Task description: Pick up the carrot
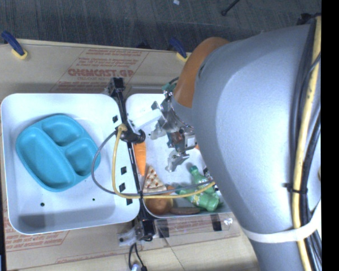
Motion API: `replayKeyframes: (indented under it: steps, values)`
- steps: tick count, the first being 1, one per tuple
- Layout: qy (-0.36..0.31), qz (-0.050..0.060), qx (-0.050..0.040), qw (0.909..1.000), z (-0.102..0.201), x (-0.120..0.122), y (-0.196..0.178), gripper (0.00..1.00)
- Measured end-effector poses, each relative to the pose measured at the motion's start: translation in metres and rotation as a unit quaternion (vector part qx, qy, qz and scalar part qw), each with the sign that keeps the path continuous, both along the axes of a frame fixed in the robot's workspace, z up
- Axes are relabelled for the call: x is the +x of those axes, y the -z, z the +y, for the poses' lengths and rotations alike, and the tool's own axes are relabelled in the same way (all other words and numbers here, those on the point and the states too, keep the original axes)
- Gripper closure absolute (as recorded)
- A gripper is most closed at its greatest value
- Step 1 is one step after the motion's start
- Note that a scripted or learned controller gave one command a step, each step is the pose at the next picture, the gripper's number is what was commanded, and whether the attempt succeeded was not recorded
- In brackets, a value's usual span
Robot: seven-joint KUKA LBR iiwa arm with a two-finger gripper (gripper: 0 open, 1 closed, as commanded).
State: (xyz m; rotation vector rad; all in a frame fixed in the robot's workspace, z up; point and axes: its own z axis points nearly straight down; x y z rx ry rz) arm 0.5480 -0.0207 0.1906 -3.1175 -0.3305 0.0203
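Note:
The carrot (140, 158) is a slim orange stick lying lengthwise against the left wall of the right bin (137, 107), partly crossed by a yellow cable. My gripper (177, 154) hangs over the middle of the right bin, a short way to the right of the carrot and apart from it. The big grey arm with its orange band (192, 72) covers the right half of that bin.
A blue divided plate (55, 150) lies in the left bin (22, 219). Near the right bin's front are a waffle-patterned piece (152, 179), a brown rounded item (158, 205) and a green toy (205, 193). A black bar with cables (124, 134) runs between the bins.

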Motion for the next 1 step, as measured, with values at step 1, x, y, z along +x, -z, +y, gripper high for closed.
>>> replayKeyframes:
  steps: [1]
  values:
    - [0.000,0.000,0.0000,1.0000,0.0000,0.0000,0.0000,0.00]
